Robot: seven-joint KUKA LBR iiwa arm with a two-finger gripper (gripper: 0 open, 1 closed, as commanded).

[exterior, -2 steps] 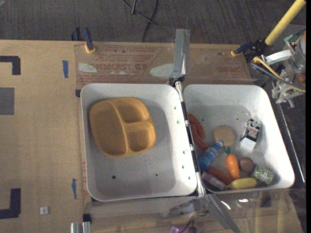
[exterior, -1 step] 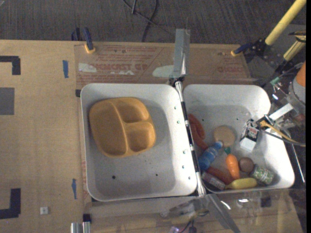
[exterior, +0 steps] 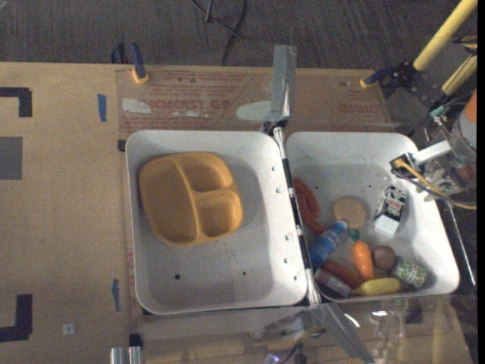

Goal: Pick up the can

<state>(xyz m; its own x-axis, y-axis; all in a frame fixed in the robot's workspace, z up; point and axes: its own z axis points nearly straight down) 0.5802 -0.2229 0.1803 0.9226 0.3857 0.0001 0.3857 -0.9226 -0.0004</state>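
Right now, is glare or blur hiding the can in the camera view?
Camera view: soft overall, small items blurry. The can at the right bin's near corner is dim but readable; no glare on it. The gripper is fuzzy; shadow falls beside the yellow tray.

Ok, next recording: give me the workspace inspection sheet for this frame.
Surface: cardboard-covered bench bearing left bin and right bin.
Job's things: can lying in the right bin's near right corner, untouched.
Clutter: orange divided tray in the left bin; bottle, carrot, banana, round biscuit-like disc, small box in the right bin.
Grippers: pincer above the right bin's right edge, away from the can.
Cables: black loops on the floor.
Surroundings: clamps, blue tape, yellow poles.
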